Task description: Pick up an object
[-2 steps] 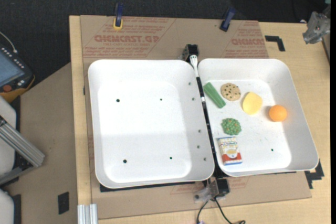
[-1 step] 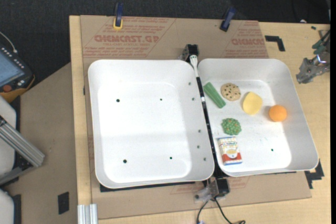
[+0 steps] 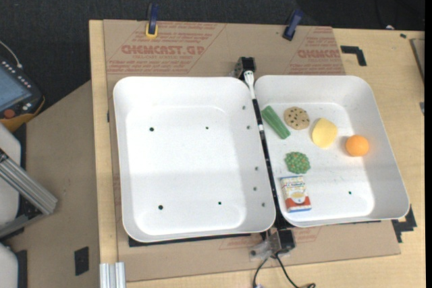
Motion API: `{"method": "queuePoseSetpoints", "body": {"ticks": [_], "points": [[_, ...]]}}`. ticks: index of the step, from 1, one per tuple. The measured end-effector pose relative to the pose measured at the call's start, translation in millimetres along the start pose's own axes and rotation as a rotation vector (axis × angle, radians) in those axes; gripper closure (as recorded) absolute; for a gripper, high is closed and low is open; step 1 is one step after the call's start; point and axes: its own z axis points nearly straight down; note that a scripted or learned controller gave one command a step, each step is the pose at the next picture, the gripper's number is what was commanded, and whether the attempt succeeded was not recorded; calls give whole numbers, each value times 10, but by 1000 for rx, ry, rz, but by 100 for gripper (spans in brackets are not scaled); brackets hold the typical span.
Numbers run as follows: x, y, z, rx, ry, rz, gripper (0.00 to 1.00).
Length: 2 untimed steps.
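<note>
2 shallow white bins sit side by side on a sheet of brown cardboard [image 3: 202, 44] printed with red lettering, which covers the table [image 3: 74, 145]. The left bin [image 3: 128, 145] shows 4 small dark dots on its floor. The right bin [image 3: 378, 165] holds all 6 loose things. A long green piece [image 3: 275, 123] lies slanted near the bin's left wall, just beside a round cookie [image 3: 296, 118] with dark chips. To the right of the cookie is a yellow rounded fruit [image 3: 324, 133], and further right, apart from it, an orange ball [image 3: 357, 146]. Below the cookie sits a bumpy green lump [image 3: 297, 162], and just below that a small carton [image 3: 295, 193] with a red and white face lies flat near the bin's front left corner. None of these things touches another, though the lump and the carton are very close. 2 blue clamps grip the far edge of the cardboard, one at the left [image 3: 152, 15] and one nearer the right [image 3: 292, 25]. A small black fitting [image 3: 246, 67] sits at the far end of the seam between the bins, and another [image 3: 280, 239] at the near end, with a cable [image 3: 270, 273] trailing from it toward the front edge.
</note>
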Motion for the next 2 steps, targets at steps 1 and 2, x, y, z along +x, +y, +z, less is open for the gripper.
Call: {"method": "queuePoseSetpoints", "body": {"ticks": [1, 2], "points": [[686, 157, -708, -3, 2, -10, 100], [1285, 40, -1708, -9, 2, -11, 100]]}}
